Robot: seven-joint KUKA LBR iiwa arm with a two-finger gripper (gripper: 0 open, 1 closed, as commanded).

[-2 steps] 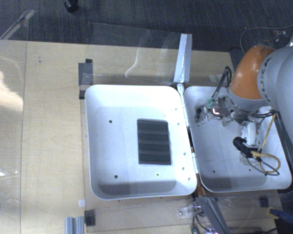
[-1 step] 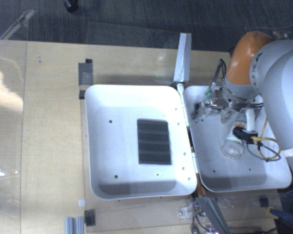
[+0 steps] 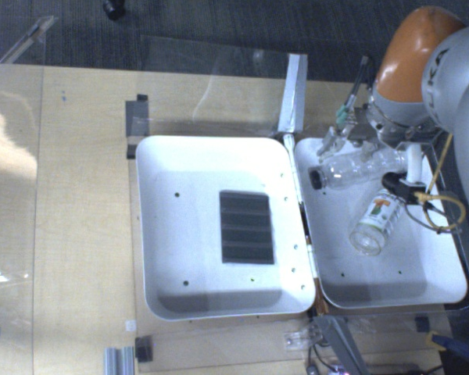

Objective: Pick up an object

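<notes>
With the gripper (image 3: pixel 352 131) low over the right bin (image 3: pixel 445 287) beside a clear bottle (image 3: pixel 352 166) lying near its far wall, whether its jaws are open I cannot tell; it should centre on the bottle's body before closing.

Robotics lab: wooden bench (image 3: pixel 70 233), two white bins (image 3: pixel 152 209), clear guard panel (image 3: pixel 8 170).

Even overhead light, glare on white bins (image 3: pixel 160 209), soft focus
</notes>
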